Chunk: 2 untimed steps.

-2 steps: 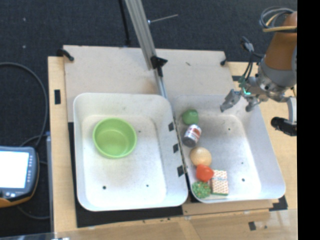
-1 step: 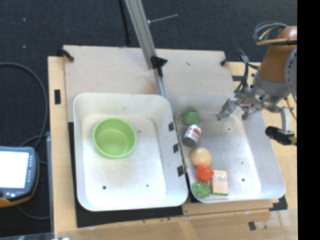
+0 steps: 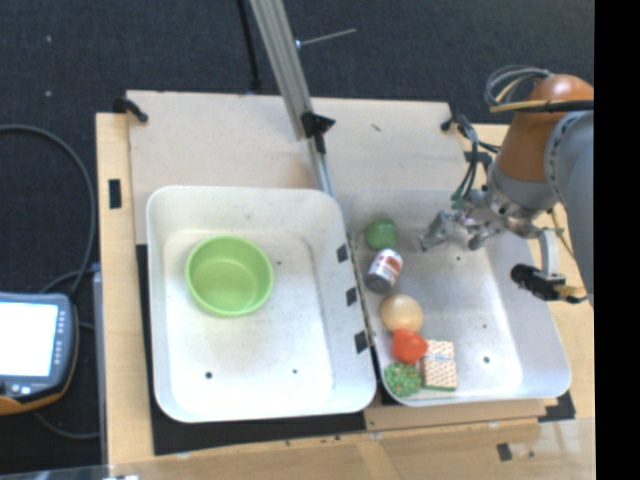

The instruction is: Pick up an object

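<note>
The grey arm's two-finger gripper (image 3: 452, 230) hovers over the right shallow white bin (image 3: 520, 353), fingers spread wide and holding nothing. Well apart, along the bin's left wall, lie a green ball (image 3: 380, 234) and a small tin can (image 3: 384, 268).

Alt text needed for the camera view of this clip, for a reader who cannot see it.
A grey arm's two-finger gripper hovers over the right white bin, holding nothing. Along that bin's left side lie a green ball, a small can, a pale ball and a red ball; the left white bin holds a green plastic bowl.
</note>
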Each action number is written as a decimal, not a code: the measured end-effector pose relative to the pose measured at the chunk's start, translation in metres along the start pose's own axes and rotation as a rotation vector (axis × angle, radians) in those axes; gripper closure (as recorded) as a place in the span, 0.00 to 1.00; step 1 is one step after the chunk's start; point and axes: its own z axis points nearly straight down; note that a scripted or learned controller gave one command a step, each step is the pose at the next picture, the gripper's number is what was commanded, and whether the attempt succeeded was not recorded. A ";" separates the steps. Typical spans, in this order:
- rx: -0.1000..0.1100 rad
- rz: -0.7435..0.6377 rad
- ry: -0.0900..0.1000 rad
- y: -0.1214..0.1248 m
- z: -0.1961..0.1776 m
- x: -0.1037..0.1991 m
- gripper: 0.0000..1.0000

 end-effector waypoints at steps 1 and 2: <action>-0.003 0.001 -0.002 0.000 0.008 -0.002 0.00; -0.006 -0.002 -0.004 0.001 -0.004 -0.003 1.00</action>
